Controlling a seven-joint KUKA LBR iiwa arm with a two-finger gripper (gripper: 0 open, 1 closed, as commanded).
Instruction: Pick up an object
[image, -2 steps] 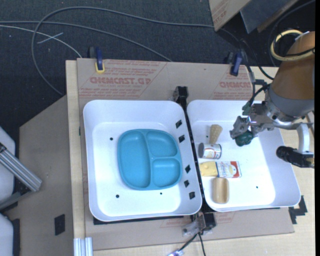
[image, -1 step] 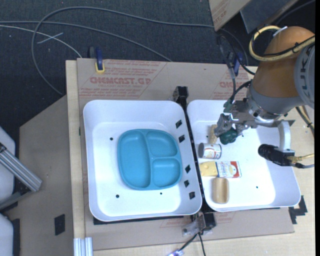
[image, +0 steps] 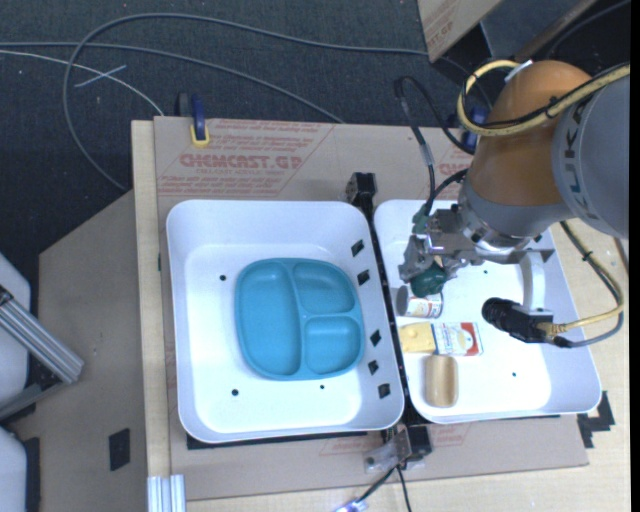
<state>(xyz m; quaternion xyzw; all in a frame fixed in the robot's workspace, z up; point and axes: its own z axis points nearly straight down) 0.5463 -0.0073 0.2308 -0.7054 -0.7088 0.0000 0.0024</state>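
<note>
My gripper (image: 426, 265) hangs over the left part of the right bin (image: 570, 385), reaching in from the right. A small green object (image: 433, 279) sits directly at its tip; I cannot tell whether it is held. Just below lies a small white container with a red and dark label (image: 420, 306). Further toward the front are a yellow block (image: 417, 338), a white and red packet (image: 460, 339) beside it, and a tan oval piece (image: 440, 380).
The left bin (image: 195, 300) holds a blue divided plate (image: 298, 317). A black divider with clips (image: 372, 290) runs between the bins. The cardboard bench top (image: 250, 155) surrounds them, with cables on the dark floor behind.
</note>
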